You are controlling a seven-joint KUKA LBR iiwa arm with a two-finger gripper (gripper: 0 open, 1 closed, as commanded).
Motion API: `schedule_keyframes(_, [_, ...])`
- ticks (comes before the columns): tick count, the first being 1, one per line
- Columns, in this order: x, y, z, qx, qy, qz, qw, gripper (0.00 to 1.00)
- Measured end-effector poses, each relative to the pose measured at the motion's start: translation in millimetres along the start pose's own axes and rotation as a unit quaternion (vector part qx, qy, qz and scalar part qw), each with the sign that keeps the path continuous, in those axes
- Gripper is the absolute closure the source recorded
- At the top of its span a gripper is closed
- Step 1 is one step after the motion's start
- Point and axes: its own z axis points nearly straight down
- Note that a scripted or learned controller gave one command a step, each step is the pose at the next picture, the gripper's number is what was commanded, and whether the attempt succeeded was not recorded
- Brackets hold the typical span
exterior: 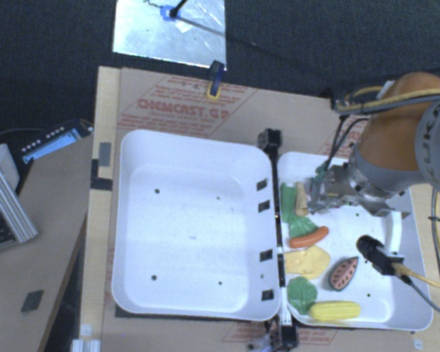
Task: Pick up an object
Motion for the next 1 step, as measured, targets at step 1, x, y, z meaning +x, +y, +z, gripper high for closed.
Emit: schedule_keyframes(1, [-0.2, 2.0, -0.3, -0.002, 0.0, 0.0, 1.0, 0.0])
